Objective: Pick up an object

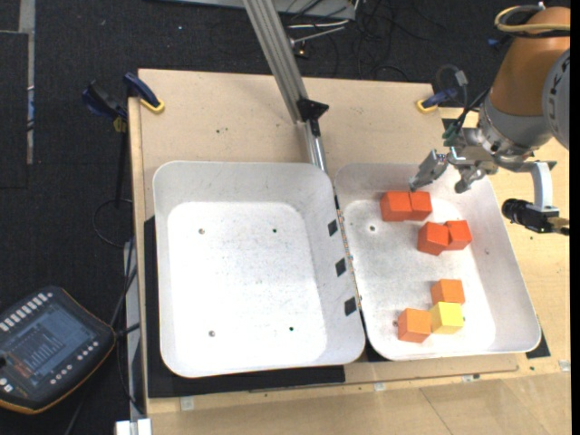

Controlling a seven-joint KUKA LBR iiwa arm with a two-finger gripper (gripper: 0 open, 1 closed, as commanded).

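Several blocks lie in the right bin (507, 270). Two orange blocks (405, 206) sit side by side near its far end, and another orange pair (444, 236) lies just below them to the right. Near the front an orange block (448, 291), a yellow block (449, 316) and one more orange block (414, 324) cluster together. My gripper (445, 173) hangs over the far right part of this bin, above and right of the top orange pair, open with nothing between its fingers.
The left bin (172, 243) sits beside the right one. A slanted metal pole (281, 62) reaches down to the gap between the bins. Clamps hold the bench's far corners, and a teach pendant (50, 343) lies at the lower left.
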